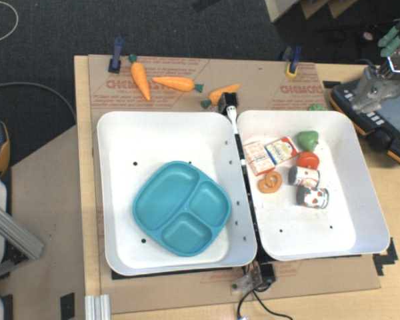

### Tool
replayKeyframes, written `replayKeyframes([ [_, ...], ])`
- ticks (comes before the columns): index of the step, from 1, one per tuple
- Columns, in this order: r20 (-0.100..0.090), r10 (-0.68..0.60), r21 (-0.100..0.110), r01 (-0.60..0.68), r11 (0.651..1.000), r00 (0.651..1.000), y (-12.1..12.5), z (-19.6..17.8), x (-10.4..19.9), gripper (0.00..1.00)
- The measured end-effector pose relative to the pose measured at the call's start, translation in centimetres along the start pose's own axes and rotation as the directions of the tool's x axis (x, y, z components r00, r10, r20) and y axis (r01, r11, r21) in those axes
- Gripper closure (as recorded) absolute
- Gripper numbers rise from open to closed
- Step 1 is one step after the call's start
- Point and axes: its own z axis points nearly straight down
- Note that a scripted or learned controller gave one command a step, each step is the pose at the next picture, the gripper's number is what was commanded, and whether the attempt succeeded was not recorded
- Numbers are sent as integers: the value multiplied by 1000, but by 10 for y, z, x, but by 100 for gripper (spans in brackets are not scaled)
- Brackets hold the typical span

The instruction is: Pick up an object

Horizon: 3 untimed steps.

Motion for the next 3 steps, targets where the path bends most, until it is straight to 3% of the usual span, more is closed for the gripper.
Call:
replayKeyframes([
  [1, 1, -1, -4, 1, 1000, 1000, 1, -11, 0, 100],
  [2, -9, -11, 20, 11, 1000, 1000, 8, -20, 143, 100],
  [3, -3, 8, 36, -8, 999, 1000, -8, 83, 121, 100],
])
